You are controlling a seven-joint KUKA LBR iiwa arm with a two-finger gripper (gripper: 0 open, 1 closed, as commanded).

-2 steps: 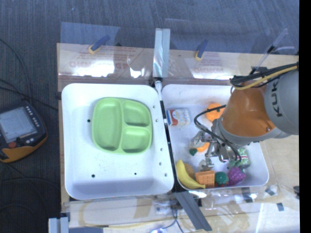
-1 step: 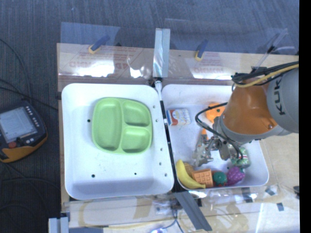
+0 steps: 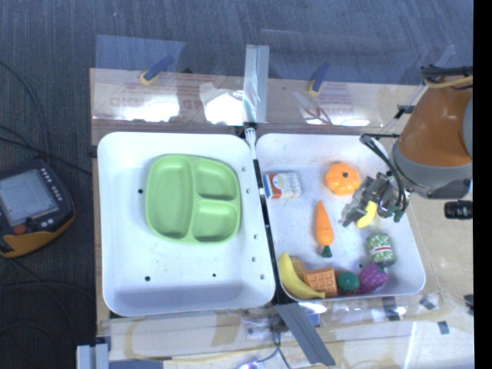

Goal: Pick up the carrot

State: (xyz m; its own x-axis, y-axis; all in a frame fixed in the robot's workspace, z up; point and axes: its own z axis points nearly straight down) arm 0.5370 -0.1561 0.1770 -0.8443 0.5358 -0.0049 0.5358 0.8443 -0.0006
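Carrot point(image 3: 324, 226) lies just left of our gripper point(image 3: 374, 204), below the pumpkin point(image 3: 342, 178). We should shift left and align along it; whether the gripper grips anything, we cannot tell.

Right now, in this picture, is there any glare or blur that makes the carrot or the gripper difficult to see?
In the camera view, strong glare whitens the clear panels behind the bins, away from the toys. The carrot in the right bin is evenly lit and sharp. The gripper looks slightly soft, with something yellow at it that is too small to identify. Shadows are faint.
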